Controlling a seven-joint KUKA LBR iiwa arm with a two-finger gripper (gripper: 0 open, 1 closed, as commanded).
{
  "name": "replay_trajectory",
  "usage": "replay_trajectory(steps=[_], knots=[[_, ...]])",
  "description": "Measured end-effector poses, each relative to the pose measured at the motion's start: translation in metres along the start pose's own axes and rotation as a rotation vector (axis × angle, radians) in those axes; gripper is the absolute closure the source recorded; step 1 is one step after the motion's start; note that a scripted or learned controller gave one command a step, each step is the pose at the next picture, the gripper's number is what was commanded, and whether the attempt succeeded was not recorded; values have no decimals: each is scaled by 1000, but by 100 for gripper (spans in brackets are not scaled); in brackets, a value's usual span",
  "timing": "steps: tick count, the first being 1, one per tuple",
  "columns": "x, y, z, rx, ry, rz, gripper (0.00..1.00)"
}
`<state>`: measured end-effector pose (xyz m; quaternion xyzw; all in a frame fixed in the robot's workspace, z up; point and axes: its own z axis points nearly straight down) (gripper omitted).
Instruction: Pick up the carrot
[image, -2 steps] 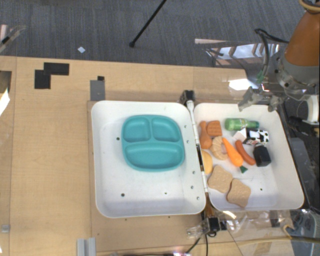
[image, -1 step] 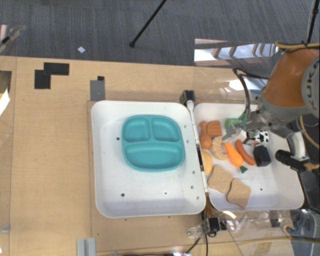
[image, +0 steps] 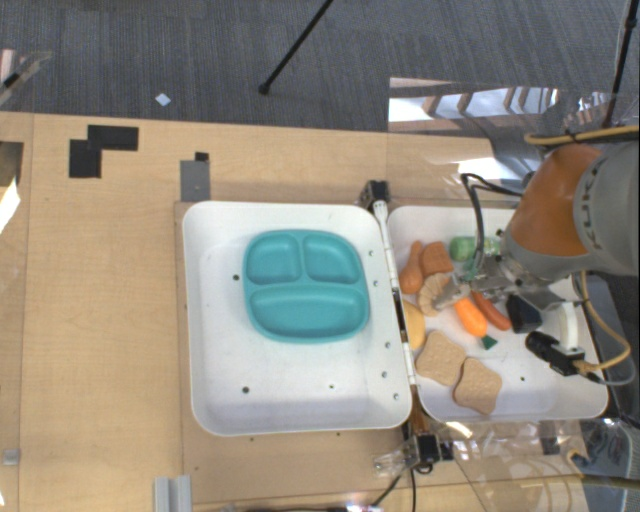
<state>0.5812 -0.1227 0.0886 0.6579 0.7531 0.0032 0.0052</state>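
Your hand (image: 478, 280) hangs low over the right bin (image: 590, 400), near that bin's middle; you cannot tell how it is set, since the wrist covers it. The carrot (image: 471, 317) lies on the bin floor just beside the hand, on the side toward the bench's near edge, tilted, its green tip (image: 489, 342) pointing to the near right. Two bread slices (image: 458, 372) sit nearer the bin's near edge. In the left bin (image: 200, 400), a teal divided plate (image: 305, 284) rests centrally.
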Motion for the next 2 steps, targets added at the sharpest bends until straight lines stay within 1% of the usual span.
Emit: replay_trajectory(steps=[1,2], knots=[[2,4,-12,-9,0,-6,100],[57,20,-143,-8,1,-108,100]])
